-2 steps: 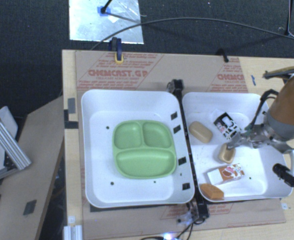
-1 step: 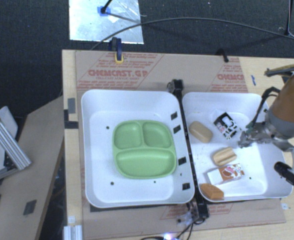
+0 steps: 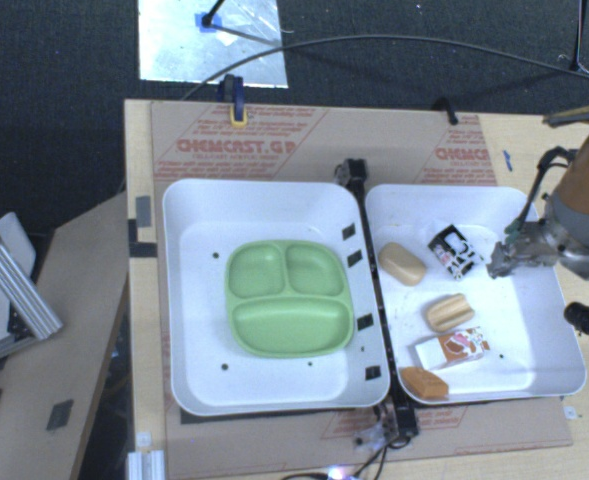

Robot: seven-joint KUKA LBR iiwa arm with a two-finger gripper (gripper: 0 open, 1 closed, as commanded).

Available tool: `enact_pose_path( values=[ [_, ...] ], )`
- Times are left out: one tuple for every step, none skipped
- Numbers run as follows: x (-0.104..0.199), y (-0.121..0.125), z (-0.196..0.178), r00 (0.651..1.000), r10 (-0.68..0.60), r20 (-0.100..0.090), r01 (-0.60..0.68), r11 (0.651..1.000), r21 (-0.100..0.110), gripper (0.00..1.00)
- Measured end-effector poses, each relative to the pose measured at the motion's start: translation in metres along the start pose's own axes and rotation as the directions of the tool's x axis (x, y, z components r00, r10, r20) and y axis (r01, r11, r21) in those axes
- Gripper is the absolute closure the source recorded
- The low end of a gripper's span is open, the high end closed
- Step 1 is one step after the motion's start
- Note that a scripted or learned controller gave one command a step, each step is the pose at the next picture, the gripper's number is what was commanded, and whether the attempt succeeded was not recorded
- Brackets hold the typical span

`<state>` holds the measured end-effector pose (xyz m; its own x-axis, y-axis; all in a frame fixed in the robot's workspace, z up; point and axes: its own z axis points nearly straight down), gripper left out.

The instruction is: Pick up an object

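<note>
The right bin point(image 3: 534, 368) holds several small items: a tan oval piece point(image 3: 402, 264), a black-and-white patterned item point(image 3: 455, 251), a bread-roll shape point(image 3: 448, 312), a white and red carton point(image 3: 454, 348) and an orange-brown piece point(image 3: 424, 383) at the bin's front left corner. My gripper point(image 3: 501, 262) hangs over the right part of this bin, just right of the black-and-white item, with nothing visible in it. The arm comes in from the right edge.
The left bin point(image 3: 194, 268) carries a green divided plate point(image 3: 289, 298). Black clips sit along the wall between the bins. A cable arcs across the dark floor behind the bench, and a metal rail stands at the far left.
</note>
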<state>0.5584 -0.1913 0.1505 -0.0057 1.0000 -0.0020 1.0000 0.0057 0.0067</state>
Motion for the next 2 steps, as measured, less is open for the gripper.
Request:
enact_pose_path(
  values=[
    [-0.006,0.001,-0.045,1.000,0.000,0.000,0.000,1.000,0.000,1.00],
    [-0.006,0.003,-0.086,1.000,-0.001,0.000,0.001,1.000,0.001,1.00]
  ],
)
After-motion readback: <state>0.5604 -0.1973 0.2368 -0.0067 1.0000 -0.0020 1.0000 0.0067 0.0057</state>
